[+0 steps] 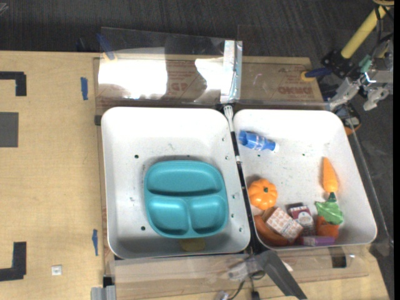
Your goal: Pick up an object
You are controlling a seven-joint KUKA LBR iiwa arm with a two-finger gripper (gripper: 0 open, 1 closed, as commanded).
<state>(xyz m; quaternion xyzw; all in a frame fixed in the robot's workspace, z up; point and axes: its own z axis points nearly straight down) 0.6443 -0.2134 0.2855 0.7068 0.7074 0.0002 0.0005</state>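
The right bin [300, 158] holds several small objects. A blue bottle [256, 142] lies on its side near the bin's back left. An orange carrot [329, 175] lies by the right wall. A small orange pumpkin [263, 193] sits near the divider. At the front are a pale checked box [284, 223], a dark red box [302, 214], a green leafy toy [330, 211] and a brown-orange item [267, 231], all crowded together. A teal divided plate [185, 197] lies in the left bin [125, 136].
A clear plastic sheet [169, 77] stands behind the left bin. Cables, a yellow pole [364, 31] and metal fittings [359, 86] sit beyond the right bin's back right corner. Brown bench board [44, 180] spreads to the left of the bins.
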